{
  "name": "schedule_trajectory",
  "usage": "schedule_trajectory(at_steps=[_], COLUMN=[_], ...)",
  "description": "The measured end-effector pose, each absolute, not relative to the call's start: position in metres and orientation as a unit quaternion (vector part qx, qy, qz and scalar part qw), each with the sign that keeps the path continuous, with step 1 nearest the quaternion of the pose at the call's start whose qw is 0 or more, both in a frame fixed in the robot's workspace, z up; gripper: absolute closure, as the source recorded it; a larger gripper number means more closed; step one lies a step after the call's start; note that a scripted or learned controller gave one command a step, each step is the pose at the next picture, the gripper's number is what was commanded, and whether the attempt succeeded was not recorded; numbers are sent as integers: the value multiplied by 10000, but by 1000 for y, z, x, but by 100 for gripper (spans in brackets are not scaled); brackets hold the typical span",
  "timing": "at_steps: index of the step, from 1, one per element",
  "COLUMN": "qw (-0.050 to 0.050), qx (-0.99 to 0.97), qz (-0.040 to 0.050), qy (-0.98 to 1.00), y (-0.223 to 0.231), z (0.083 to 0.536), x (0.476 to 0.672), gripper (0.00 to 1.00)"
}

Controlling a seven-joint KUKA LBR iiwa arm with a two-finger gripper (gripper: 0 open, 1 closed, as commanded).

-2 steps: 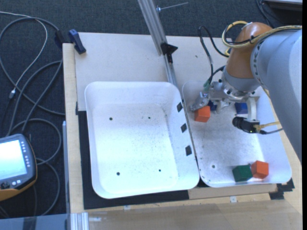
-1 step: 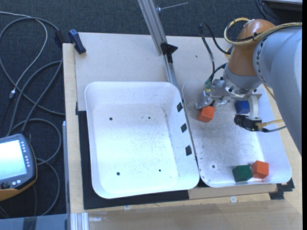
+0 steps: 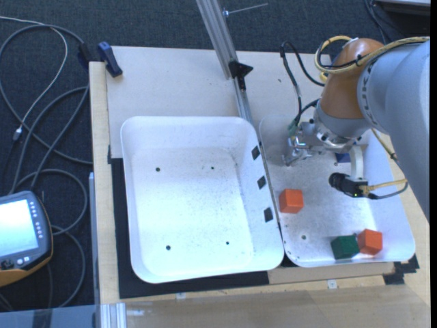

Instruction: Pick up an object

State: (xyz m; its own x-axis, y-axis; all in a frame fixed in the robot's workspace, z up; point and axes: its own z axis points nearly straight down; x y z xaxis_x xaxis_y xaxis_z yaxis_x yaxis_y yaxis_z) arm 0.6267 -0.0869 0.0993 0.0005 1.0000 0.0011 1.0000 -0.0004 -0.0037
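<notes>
Pincer (image 3: 295,152) hung low over the right bin (image 3: 382,203); whether open or closed, you could not tell. Nearest below it lay the orange block (image 3: 291,200): you needed to centre above, then descend.

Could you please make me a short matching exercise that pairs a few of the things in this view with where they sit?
Things:
1. lone orange block
2. green block
3. blue clamp
4. two-finger gripper

Places:
A. bench's far left corner
B. above the right bin's far part
C. near the right bin's left wall
D. near edge of the right bin, touching another orange block

Pairs: 1-C, 2-D, 3-A, 4-B
</notes>
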Motion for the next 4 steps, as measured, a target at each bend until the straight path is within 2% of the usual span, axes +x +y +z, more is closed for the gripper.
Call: schedule_trajectory(at_steps=[1,2,3,4], qw=[1,407,367,32], qx=[-7071,-7076,-7096,-7065], qz=[-5,235,219,6], qy=[-7072,-7051,-7033,-7077], y=[-87,-154,-151,-106], z=[111,94,91,99], x=[628,664,664,613], gripper=[100,100,0,0])
